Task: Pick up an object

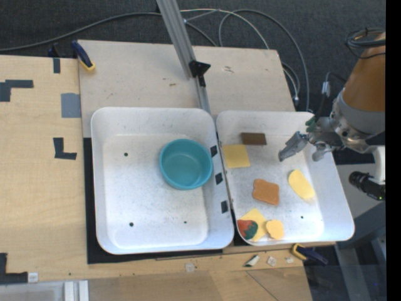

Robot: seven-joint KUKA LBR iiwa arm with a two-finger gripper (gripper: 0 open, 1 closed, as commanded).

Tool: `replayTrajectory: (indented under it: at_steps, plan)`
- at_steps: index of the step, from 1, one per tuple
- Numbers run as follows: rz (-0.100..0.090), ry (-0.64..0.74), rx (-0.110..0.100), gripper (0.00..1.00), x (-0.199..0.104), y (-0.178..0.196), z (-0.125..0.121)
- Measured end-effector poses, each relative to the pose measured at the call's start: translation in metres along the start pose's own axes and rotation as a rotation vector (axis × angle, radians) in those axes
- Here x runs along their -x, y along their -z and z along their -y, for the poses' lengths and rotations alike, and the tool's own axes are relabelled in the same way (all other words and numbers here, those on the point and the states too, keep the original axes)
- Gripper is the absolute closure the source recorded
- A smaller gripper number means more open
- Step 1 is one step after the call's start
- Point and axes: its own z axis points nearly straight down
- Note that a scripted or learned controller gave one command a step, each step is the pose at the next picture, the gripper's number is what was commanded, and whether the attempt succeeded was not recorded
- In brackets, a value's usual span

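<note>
On the bench stood two white bins side by side, the left bin [109,168] and the right bin [335,224] touching along their inner rims. Inside the left bin sat a teal bowl [185,163], upright, toward that bin's right half.

The right bin held the small things. A brown block [253,138] lay near its far wall. A yellow square [237,156] lay just beside the left wall, nearer than the block. An orange-brown sponge [266,192] lay about mid-bin, and a yellow oval piece [301,184] lay just to its right, apart from it. Near the front wall a multicoloured piece [250,226], yellow with red and green, touched a small yellow round piece [274,229].

From the right the arm [366,86] reached in over the right bin's far right corner. The gripper [307,148] hung above the bin's upper right part, its two fingers spread well apart, one finger [292,148] pointing left and down. Nothing sat between them. The oval piece lay just below the gripper, near but not touched by it.

A grey pole [178,33] slanted across the board behind the bins, and a blue-and-yellow clamp [83,55] gripped the board's far left corner.
</note>
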Motion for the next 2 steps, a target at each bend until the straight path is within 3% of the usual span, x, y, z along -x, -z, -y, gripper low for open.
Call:
replayTrajectory:
  at_steps: [1, 2]
  plan:
    - [0.0, 0.0, 0.0, 0.0, 0.0, 0.0, 0.0]
    - [0.0, -0.002, -0.006, 0.0, 0.009, -0.057, 0.004]
